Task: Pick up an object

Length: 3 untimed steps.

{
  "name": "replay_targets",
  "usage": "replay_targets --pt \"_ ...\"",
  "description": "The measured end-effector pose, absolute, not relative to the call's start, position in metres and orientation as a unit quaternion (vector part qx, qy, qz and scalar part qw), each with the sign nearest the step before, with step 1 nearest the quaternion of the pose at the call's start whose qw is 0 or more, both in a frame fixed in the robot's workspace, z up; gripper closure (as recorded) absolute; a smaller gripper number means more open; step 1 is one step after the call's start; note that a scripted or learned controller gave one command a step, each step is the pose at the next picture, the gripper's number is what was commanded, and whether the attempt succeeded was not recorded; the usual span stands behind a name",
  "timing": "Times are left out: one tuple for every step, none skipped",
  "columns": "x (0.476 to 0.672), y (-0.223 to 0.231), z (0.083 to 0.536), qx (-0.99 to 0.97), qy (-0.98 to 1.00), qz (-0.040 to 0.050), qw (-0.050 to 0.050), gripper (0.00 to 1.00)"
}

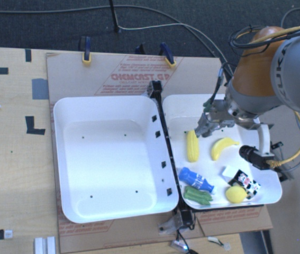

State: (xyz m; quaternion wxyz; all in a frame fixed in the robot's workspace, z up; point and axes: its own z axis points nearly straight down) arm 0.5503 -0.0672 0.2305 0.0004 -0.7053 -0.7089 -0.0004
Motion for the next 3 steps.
replay_targets --pt "0.566 -0.015 0.238 -0.705 -0.709 -0.0003 0.0 1.0" --pt "0.574 0.044 0.241 -0.705 -0.709 -0.0003 0.001 1.0" --pt "0.581 0.09 0.228 -0.706 -0.708 0.0006 0.001 1.0"
